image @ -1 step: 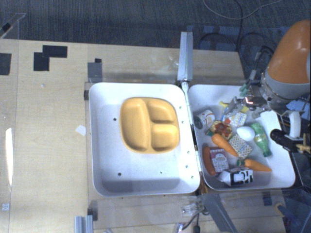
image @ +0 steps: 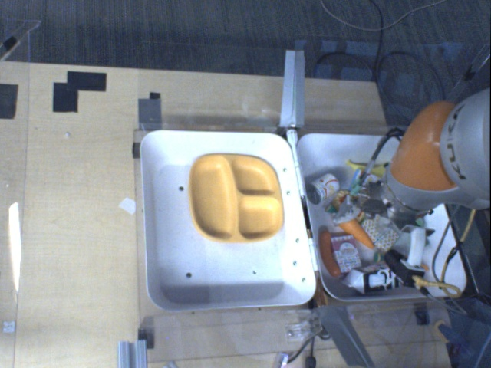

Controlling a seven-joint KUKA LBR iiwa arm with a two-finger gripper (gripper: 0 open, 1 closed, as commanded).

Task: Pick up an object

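1. The arm (image: pixel 449 156) is positioned over the right bin (image: pixel 307 156), with its orange band above the clutter. The gripper (image: pixel 374 205) is located low among the objects near the middle of that bin.
2. The state of the gripper cannot be told: it is masked by the wrist and the surrounding clutter, and no object is seen held.
3. The candidate objects are all found in the right bin: a small white cup (image: pixel 325 184) near the left wall, an orange carrot-like piece (image: pixel 357 232) just beside the gripper, a red sausage-shaped item (image: pixel 329 253) with a printed packet (image: pixel 345 253) touching it, and a dark-and-white item (image: pixel 374 280) by the near wall.
4. The left bin (image: pixel 165 282) is occupied by a yellow divided tray (image: pixel 234 196), well apart from the gripper; it is judged not to be the target of this approach.
5. The step in hand is judged to be the descent and closure on an object close to the gripper, probably the carrot-like piece.
6. For a sound grasp, the pincer should be centred across the narrow width of one object, so that neighbouring items are not pinched with it.
7. Closure should be completed before any lift is begun, and the lift should be made straight up, clear of the bin wall.
8. A slip is judged likely where objects overlap; an isolated item is to be preferred.
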